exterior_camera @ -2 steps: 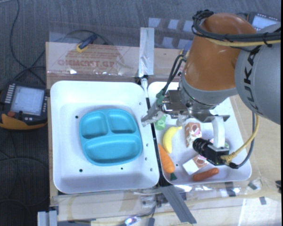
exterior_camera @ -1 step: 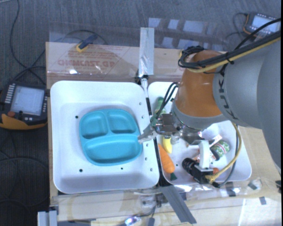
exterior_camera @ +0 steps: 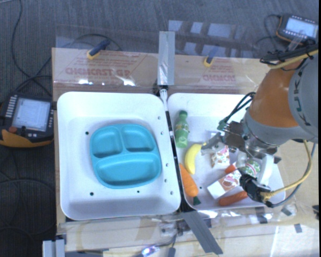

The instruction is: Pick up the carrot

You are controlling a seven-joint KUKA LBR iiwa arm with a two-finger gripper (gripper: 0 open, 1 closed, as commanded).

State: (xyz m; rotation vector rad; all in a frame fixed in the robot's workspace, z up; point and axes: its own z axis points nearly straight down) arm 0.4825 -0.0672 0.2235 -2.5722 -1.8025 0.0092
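Orange carrot (exterior_camera: 189, 185) lies untouched against the right bin (exterior_camera: 203, 101) wall's left side, just below the banana (exterior_camera: 192, 157), so I judge the pick not begun; my gripper (exterior_camera: 241, 170) hovers nearby, its state unclear.

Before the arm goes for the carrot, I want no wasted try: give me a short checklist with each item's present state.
1. Carrot in plain sight, at the right bin's left wall: ok.
2. Carrot free of neighbours: not ok, the banana touches its upper end.
3. Gripper above the carrot: not ok, it hangs to the right, over the small cartons.
4. Finger opening: cannot tell.
5. Room beside the wall for a grasp: cannot tell.
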